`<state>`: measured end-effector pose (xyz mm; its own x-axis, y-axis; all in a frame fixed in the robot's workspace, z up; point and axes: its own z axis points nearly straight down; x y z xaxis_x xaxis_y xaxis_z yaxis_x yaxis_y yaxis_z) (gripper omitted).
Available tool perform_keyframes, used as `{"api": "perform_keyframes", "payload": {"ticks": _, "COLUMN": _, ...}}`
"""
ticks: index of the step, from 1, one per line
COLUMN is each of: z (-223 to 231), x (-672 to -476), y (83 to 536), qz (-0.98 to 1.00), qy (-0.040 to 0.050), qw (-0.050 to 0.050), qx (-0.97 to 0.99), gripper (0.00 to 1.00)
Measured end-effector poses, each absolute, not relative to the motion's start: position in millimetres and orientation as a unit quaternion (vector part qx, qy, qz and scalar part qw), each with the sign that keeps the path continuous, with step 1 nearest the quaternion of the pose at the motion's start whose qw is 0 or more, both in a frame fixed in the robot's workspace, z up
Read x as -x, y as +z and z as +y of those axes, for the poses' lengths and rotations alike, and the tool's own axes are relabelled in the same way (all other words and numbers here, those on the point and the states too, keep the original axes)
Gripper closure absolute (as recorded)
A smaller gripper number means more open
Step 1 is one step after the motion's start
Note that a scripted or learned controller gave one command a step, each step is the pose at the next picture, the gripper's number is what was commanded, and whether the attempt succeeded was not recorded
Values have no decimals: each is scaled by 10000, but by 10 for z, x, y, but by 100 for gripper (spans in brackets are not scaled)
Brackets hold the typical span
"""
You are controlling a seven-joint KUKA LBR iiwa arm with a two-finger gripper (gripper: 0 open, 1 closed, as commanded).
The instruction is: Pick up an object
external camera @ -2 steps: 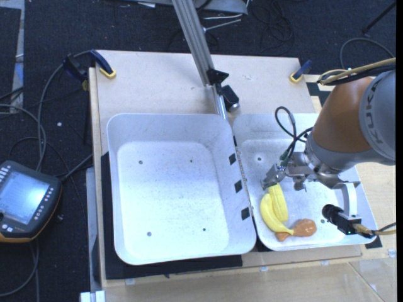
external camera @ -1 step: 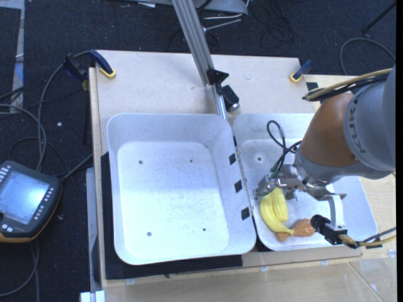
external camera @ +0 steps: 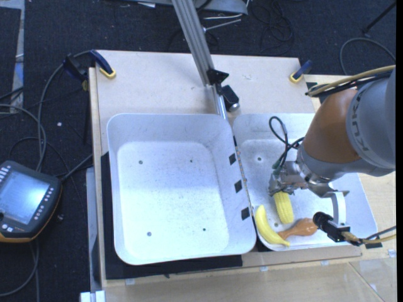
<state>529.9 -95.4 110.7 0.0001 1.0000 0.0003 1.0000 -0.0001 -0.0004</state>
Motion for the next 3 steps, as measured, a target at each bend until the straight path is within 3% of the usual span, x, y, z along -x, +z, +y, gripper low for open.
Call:
{"api": "perform_keyframes", "payload": {"ticks": 2, "z": -946, "x": -5328, "y": 2147, "qz": -7073, "qy": -18, "qw": -22, "qx": 7069, "gripper": 100}}
{"api": "perform_keyframes", "payload": {"ticks": 3, "z": -944, "x": -5329, "y": 2085, "qz": -7072, "qy": 2, "qw": 2, "qx": 7070, "gripper": 100}}
